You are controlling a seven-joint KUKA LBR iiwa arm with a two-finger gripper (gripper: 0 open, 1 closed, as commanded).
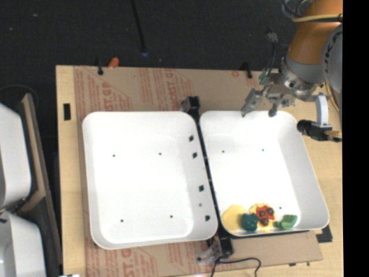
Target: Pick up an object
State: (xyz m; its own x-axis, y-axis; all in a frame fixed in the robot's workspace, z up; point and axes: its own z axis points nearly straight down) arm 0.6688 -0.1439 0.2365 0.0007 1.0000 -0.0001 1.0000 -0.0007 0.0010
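The left bin [144,178] lies bare of objects, its right rim touching the right bin [271,154] along a row of black clips [199,154], which I judge are there to keep the two trays locked side by side so neither slides when the arm works. Everything worth picking sits in the right bin, bunched in the corner nearest the camera: a pale yellow disc [232,216] closest to the clip row, a dark teal lump [249,223] just right of it and touching it, a red object with dark spots [264,213] beyond that, and a small green piece [286,220] furthest from the clips, against the bin's near wall. They probably slid there because the floor slopes to the walls, so a grasp will have to work close to the rim. The gripper [257,111] hangs over the right bin's far rim, well apart from the cluster, with its two fingers spread and pointing down, nothing between them and touching nothing that I can make out.
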